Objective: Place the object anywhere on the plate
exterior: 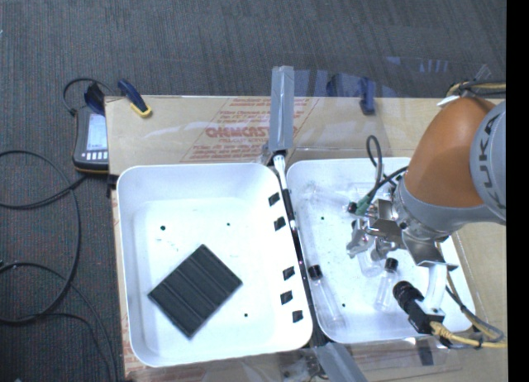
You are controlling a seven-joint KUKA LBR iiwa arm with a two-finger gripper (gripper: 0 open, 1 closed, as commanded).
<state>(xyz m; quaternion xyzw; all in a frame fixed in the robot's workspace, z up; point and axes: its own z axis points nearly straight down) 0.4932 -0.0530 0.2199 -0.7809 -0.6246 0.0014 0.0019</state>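
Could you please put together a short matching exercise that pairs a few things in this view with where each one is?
Things:
1. dark ribbed plate
2. tool
3. handheld pendant
4. blue clamp with a yellow tip

Places:
A. over the right bin
B. off the bench's left end, by the cables on the carpet
C. flat on the floor of the left bin
D. at the back left corner of the bench

Pairs: 1-C, 2-A, 3-B, 4-D
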